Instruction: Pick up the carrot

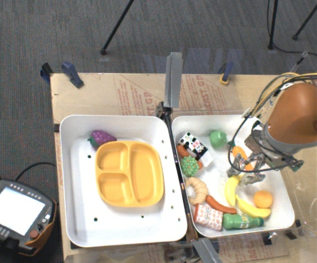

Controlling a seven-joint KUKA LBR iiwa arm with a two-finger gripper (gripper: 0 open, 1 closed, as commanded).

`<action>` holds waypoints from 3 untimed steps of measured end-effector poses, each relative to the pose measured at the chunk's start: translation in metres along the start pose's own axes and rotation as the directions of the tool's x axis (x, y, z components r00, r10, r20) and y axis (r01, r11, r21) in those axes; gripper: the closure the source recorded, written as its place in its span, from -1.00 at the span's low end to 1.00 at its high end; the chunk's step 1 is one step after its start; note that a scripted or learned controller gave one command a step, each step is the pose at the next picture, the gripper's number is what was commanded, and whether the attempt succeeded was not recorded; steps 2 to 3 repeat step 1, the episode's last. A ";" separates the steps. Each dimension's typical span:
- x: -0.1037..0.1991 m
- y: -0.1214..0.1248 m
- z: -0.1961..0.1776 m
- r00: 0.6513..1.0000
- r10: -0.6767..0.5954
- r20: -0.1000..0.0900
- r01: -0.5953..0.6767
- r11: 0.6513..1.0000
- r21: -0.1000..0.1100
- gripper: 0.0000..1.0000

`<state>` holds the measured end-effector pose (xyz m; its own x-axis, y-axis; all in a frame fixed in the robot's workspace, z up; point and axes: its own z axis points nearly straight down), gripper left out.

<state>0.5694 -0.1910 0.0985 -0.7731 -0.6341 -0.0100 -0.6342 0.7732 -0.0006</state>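
Cardboard-topped bench [120, 92] — two white bins [76, 201], side by side

Even, bright overhead light; slightly soft.

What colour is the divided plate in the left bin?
Yellow-orange all over; the plate shows plainly in the camera view.

a yellow divided plate [130, 173] lies in the white left bin [73, 201], purple grapes [101, 137] at its ten o'clock. in the white right bin [285, 201]: a black-and-white patterned box [192, 144], green apple [218, 139], orange carrot [240, 159], yellow bananas [240, 197], orange fruit [263, 199], green bottle [241, 222]. brown worktop [109, 92] with red print.
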 end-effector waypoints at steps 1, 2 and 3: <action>0.000 0.000 0.000 1.000 0.002 0.000 -0.002 1.000 -0.001 -1.00; 0.000 0.000 0.000 1.000 0.002 0.000 -0.002 1.000 -0.001 -1.00; 0.000 0.000 0.000 1.000 0.002 0.000 -0.002 1.000 -0.001 -1.00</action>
